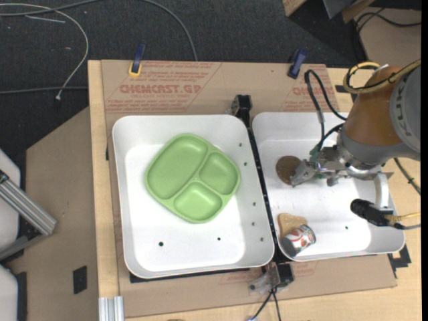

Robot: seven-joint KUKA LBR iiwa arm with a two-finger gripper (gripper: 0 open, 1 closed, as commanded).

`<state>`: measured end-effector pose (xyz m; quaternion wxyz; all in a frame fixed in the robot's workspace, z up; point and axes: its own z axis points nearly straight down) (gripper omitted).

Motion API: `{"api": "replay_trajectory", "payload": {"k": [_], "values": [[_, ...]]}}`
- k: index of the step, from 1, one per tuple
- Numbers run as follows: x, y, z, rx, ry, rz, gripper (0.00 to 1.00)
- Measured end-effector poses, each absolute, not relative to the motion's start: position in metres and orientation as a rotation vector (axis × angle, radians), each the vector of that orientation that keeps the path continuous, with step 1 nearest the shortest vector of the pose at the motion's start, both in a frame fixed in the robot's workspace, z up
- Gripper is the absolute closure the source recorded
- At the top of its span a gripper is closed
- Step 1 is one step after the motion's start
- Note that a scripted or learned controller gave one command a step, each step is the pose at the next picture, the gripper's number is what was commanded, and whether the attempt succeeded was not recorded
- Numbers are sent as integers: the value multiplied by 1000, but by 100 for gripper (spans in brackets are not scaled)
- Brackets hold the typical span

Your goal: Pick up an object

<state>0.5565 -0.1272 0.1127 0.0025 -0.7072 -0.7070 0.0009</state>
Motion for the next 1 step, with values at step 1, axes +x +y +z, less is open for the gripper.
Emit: {"api": "replay_trajectory", "payload": {"k": [1], "values": [[556, -126, 83, -2218, -2218, 3, 0]]}}
